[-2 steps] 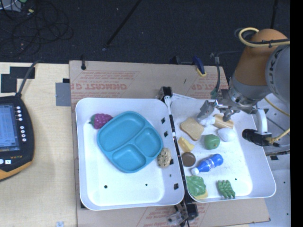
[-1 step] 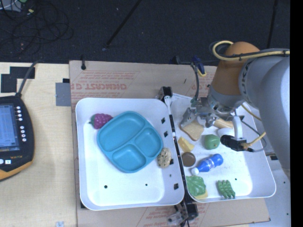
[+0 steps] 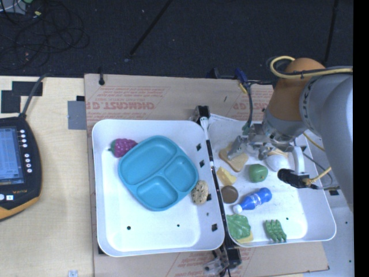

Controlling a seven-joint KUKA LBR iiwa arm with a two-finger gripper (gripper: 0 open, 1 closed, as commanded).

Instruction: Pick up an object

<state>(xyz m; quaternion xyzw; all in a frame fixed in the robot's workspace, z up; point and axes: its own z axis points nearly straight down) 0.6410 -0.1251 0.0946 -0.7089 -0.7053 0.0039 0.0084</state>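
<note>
Grey two-finger gripper (image 3: 239, 149) sat low over the tan wedge-shaped toy (image 3: 237, 161) in the right white bin (image 3: 323, 224), probably lining up a grab; couldn't tell its grip state.

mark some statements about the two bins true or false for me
1. The blue divided tray lies in the left bin. True.
2. The purple grapes sit in the right bin. False: they are in the left bin, at the tray's upper left corner.
3. The gripper is over the right bin, near the tan wedge. True.
4. The cookie lies inside one of the tray's compartments. False: it rests on the bin floor by the tray's right edge.
5. The blue bottle lies on its side below the green round object. True.
</note>
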